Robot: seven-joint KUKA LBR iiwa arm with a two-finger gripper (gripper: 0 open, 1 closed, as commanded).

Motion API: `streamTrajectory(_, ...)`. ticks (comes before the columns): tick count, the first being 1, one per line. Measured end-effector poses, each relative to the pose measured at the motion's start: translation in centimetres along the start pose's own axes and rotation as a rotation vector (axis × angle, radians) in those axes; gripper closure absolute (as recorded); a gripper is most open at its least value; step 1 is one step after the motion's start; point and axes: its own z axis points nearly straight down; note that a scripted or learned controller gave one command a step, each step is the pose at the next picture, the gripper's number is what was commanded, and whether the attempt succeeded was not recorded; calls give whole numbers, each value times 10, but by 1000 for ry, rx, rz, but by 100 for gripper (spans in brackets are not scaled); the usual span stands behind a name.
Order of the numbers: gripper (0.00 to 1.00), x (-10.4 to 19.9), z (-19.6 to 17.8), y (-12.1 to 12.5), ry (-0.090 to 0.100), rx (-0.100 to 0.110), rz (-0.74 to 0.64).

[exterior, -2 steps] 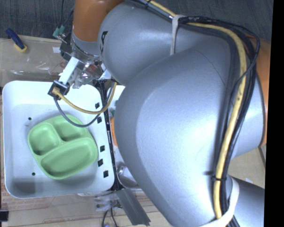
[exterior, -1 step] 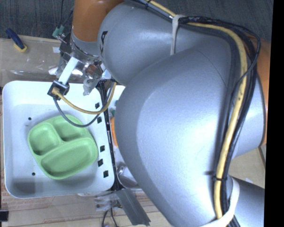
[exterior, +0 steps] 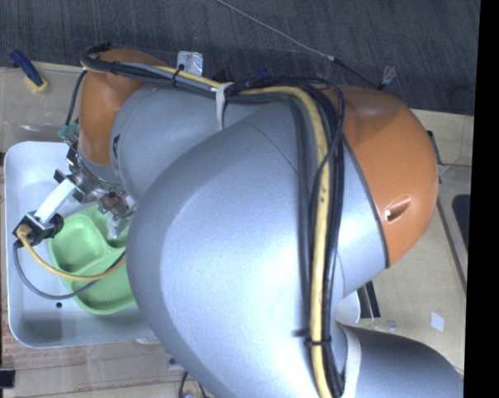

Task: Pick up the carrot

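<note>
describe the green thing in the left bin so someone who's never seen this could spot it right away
Start at the big grey and orange arm that covers most of the camera view, then look to its left, where a shallow white bin shows. In that bin lies a light green bowl-like container, partly hidden under the arm. It is the one bright green thing there, with a yellow cable looping across it.

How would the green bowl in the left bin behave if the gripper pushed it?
The green bowl looks like thin plastic, so probably light and stiff. It appears tilted against the white bin, so it may slide or tip easily on that smooth floor.
</note>
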Motion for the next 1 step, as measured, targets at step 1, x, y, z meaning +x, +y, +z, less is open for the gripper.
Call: streamTrajectory(1, 0, -32, 58, -34, 9, -1, 87)
